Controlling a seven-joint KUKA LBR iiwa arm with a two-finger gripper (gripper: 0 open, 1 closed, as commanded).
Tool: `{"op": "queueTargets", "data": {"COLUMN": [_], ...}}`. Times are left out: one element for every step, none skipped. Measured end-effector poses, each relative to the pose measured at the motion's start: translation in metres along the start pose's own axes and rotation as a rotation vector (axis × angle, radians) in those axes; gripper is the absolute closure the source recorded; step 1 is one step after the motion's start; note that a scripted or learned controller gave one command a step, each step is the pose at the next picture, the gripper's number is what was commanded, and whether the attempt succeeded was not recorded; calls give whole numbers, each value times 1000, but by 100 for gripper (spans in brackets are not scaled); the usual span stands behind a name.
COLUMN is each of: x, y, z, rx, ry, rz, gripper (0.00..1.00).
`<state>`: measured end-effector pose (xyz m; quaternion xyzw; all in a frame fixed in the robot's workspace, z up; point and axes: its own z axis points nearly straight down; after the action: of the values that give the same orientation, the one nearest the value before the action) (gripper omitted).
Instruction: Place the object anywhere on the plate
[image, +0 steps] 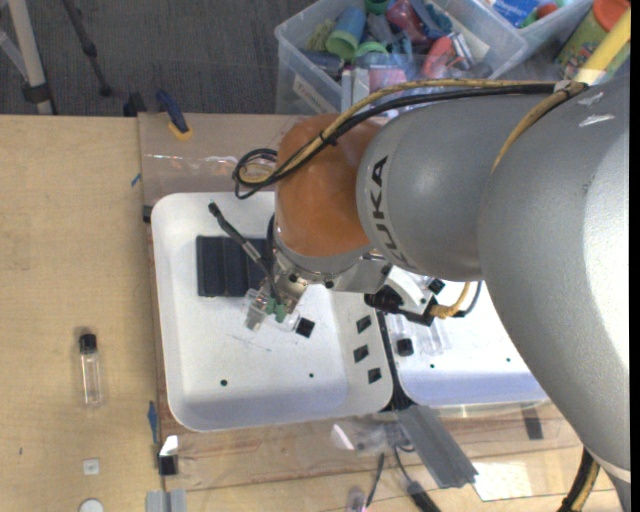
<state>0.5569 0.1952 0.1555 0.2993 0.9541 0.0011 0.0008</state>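
Reaching in from the right, the arm (470, 170) hangs over the left bin (200, 390), its orange band (315, 200) above the wrist. The gripper (264, 312) points down at the bin floor just right of a dark ribbed block (222, 266), which lies flat in the bin's upper left part; whether this is the object or the plate cannot be told. Whether the gripper is parted or closed cannot be told, and nothing is visibly clamped. Small black squares (305, 326) lie nearby. A clear vial (90, 368) rests on the bench (60, 220), well left of the bin.
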Motion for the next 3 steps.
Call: {"op": "queueTargets", "data": {"x": [61, 34, 74], "y": [-6, -80, -31], "z": [45, 65, 9], "rx": [4, -10, 3], "ry": [3, -7, 1], "rz": [157, 82, 386], "gripper": [100, 100, 100]}}
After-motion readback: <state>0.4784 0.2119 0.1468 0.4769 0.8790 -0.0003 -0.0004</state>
